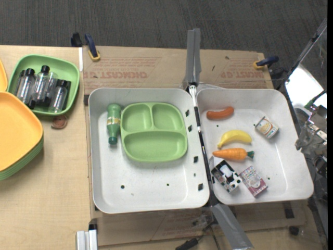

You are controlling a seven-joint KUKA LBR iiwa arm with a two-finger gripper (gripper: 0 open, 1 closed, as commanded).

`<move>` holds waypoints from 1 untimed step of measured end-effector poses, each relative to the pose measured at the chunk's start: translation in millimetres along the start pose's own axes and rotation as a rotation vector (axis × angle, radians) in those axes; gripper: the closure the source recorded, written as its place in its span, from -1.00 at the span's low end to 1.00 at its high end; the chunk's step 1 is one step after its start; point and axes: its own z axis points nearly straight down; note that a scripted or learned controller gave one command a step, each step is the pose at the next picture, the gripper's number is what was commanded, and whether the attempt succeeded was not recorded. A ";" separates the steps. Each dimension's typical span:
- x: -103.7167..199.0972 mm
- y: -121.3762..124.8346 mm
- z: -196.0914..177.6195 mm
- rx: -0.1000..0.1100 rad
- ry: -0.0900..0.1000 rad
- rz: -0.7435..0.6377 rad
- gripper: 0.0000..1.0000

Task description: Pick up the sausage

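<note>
The sausage (220, 113) is a short orange-red link lying nearly level in the far left part of the right bin (291, 189). It rests alone on the white floor, close to the wall shared with the left bin. A little nearer to me, a yellow banana (235, 137) lies apart from it.
Also in the right bin are a carrot (231, 153), a small box (266, 127), a cow-print carton (226, 176) and a pink carton (253, 181). The left bin (151, 197) holds a green divided plate (154, 130) and a green bottle (113, 123). A green tray of bottles (44, 85) and orange plates (18, 134) sit at far left.
</note>
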 end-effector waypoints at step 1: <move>13.4 -8.7 130.0 0.005 0.000 0.330 1.00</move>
